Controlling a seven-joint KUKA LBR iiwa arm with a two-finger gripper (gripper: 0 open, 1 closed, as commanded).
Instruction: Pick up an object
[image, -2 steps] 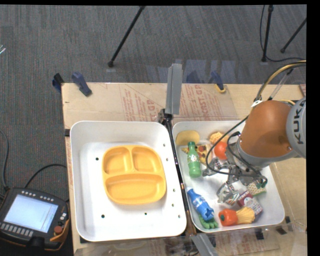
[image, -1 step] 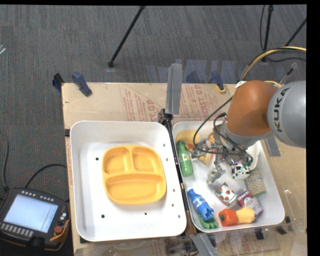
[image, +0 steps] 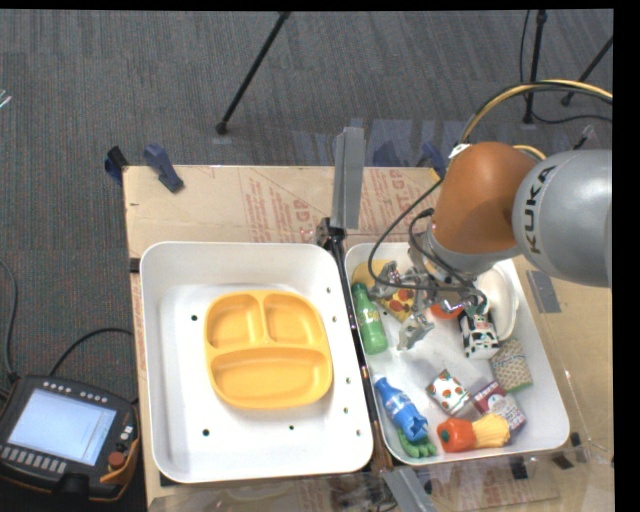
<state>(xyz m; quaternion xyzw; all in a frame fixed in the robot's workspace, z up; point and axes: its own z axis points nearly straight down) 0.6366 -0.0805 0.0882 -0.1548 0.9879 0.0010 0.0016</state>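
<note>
A grey KUKA arm (image: 560, 215) with an orange band reaches in from the right over a table (image: 250, 205) topped with brown cardboard, its gripper (image: 420, 312) lowered into the right-hand white bin (image: 545, 385). The metal fingers (image: 412, 330) hang just above the bin floor near its far left part, amid clutter; whether they are spread or closed cannot be told, and nothing can be seen between them.

The right bin holds the objects to pick. A green bottle (image: 369, 318) lies along its left wall, just beside the gripper. A yellow item (image: 366, 272) sits at the far left corner, partly hidden by the wrist. A small red-and-yellow object (image: 400, 300) lies right beside the fingers. A black-and-white toy (image: 480, 335) rests toward the right, next to a white bowl-like piece (image: 503, 300) against the far right wall. Nearer the front edge lie a blue bottle (image: 398, 403), a green piece (image: 418, 440) touching it, a red-and-white block (image: 447, 392), an orange-and-yellow toy (image: 472, 433) and a tan woven block (image: 512, 368).

The left white bin (image: 170, 400) carries a yellow compartment plate (image: 268, 347), lying flat at its centre. A control pendant (image: 65, 435) with a lit screen rests on the carpeted floor beyond the table's left edge.
</note>
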